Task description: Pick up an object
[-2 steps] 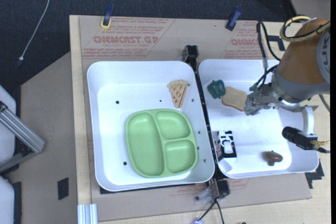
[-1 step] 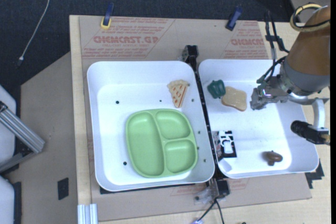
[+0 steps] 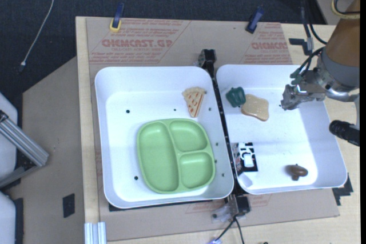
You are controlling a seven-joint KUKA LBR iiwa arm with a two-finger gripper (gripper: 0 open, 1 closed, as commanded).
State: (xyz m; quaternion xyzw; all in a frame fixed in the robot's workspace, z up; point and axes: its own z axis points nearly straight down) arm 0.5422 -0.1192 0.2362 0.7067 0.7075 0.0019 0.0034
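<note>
In the right bin (image 3: 320,123) lie a tan bread-like piece (image 3: 255,107), a dark green item (image 3: 235,96) touching its left end, a black-and-white card (image 3: 247,157) by the left wall, and a small brown object (image 3: 296,171) near the front. My gripper (image 3: 289,100) hangs over the bin's right half, to the right of the tan piece and apart from it. Nothing shows between its fingers. In the left bin (image 3: 114,123) sit a green divided plate (image 3: 174,154) and a waffle-patterned wedge (image 3: 194,101).
Both bins rest on a cardboard sheet (image 3: 148,37) held by a yellow clip (image 3: 116,23) and a blue clip (image 3: 254,20). A black clamp (image 3: 207,58) sits at the top of the divider between bins. The arm's orange band (image 3: 346,37) is at the right.
</note>
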